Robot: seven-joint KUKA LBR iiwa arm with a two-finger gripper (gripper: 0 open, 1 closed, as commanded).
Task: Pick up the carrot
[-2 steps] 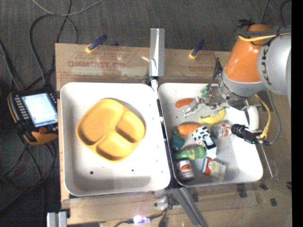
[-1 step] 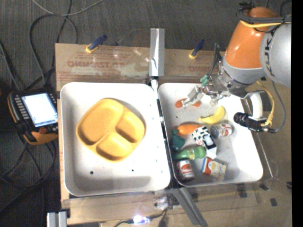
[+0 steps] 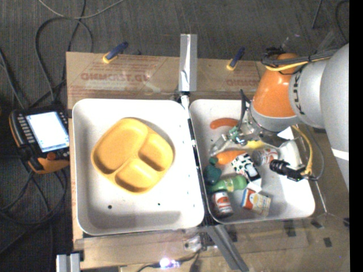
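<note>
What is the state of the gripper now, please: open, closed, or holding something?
Gripper: it cannot be told. It is low in the right bin, just above the carrot, and no object can be seen in its grasp.

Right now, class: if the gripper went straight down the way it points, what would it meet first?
Probably the carrot, lying just below the gripper in the right bin. Depth is hard to judge from above, so the neighbouring yellow item is possible.
</note>
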